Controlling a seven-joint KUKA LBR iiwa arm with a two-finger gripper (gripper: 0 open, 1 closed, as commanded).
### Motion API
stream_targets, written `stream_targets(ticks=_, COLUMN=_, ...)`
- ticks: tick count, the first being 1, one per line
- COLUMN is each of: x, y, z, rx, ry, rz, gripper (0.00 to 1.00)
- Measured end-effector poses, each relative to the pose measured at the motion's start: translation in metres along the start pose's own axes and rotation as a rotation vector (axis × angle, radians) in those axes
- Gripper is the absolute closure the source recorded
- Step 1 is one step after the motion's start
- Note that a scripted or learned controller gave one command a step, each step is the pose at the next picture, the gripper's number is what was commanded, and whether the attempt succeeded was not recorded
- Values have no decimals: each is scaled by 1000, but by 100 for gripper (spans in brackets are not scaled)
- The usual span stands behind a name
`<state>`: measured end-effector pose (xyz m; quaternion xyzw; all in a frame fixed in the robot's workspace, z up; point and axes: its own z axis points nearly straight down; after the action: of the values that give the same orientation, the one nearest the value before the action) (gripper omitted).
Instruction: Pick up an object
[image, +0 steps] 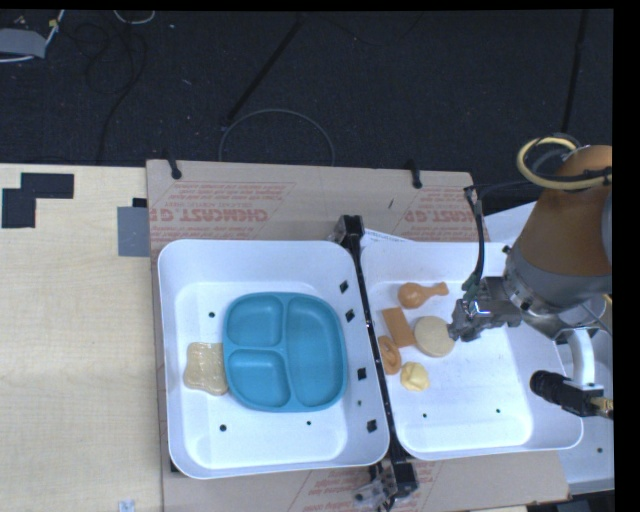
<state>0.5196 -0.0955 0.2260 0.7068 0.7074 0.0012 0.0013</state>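
Gripper (464, 326): low in right bin (500, 425), grip state indiscernible. Cream round piece (434, 336) just left, touching or nearly. Orange pieces (397, 326) further left.

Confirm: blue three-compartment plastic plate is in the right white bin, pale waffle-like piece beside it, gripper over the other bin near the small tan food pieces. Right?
Not quite. The camera view shows the blue three-compartment plastic plate in the left white bin, not the right. The rest holds: the pale waffle-like piece lies beside it, and the gripper is over the right white bin near the small tan food pieces.
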Motion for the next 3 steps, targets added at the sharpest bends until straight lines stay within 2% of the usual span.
stream_targets(ticks=1, x=-1, y=1, z=-32, rx=3, ry=0, rz=0, gripper=100)
stream_targets(ticks=3, x=98, y=6, z=-38, rx=6, ry=1, rz=-3, gripper=100)
